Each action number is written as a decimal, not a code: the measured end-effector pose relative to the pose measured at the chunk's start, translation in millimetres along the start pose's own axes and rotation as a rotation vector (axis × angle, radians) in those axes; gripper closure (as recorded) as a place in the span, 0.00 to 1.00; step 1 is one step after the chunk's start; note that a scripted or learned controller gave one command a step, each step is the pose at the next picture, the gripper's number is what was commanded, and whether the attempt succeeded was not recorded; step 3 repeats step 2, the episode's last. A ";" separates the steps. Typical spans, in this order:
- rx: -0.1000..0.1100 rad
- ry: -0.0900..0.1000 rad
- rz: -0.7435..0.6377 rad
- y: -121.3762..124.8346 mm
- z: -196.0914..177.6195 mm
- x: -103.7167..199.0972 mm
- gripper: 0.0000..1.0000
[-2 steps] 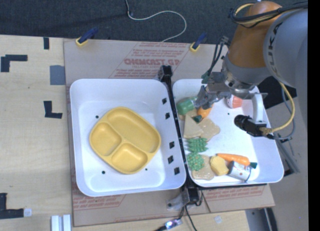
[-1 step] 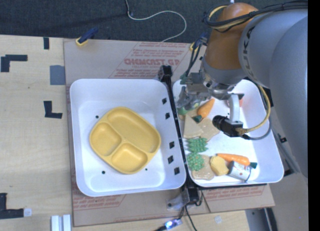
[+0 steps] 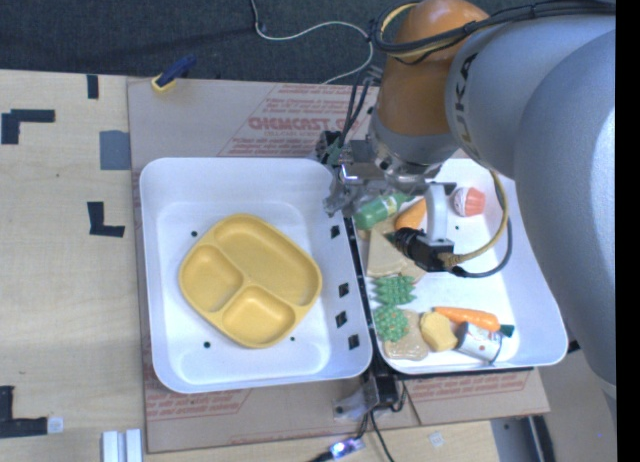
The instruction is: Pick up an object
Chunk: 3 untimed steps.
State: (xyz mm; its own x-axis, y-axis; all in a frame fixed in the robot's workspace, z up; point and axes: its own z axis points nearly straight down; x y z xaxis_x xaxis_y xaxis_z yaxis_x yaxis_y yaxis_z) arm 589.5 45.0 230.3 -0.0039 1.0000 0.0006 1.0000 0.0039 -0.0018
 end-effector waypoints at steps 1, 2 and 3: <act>0.000 -0.001 0.002 4.9 -3.4 -10.7 1.00; 0.001 -0.002 0.003 -6.6 7.6 -11.9 1.00; 0.001 -0.002 0.003 -6.6 7.6 -11.9 1.00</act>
